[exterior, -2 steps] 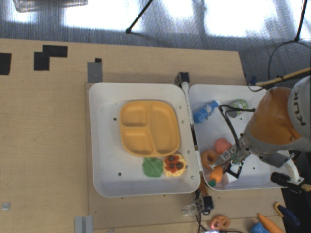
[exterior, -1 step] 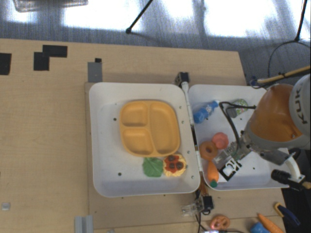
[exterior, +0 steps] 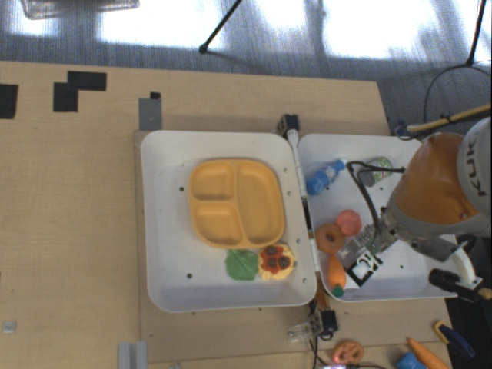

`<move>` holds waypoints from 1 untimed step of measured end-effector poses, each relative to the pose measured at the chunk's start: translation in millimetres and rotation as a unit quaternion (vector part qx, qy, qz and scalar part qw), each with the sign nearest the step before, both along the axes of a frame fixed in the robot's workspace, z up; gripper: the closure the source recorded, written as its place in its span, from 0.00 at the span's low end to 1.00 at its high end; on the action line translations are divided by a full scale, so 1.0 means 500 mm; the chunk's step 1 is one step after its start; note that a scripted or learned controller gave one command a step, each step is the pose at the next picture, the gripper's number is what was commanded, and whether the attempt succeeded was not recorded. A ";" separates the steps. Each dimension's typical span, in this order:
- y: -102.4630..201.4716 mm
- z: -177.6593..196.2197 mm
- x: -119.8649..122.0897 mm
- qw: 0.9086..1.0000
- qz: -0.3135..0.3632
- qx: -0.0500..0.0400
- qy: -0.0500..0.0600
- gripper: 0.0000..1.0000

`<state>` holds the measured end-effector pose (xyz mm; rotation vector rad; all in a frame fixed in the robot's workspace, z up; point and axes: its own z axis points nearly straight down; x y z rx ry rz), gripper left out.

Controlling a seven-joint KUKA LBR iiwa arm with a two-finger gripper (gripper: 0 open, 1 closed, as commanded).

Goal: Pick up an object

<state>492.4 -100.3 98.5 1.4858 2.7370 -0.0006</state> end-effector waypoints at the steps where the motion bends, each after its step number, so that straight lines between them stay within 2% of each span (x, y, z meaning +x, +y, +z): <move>1: 0.016 -0.020 -0.003 0.977 0.211 -0.001 0.005 0.00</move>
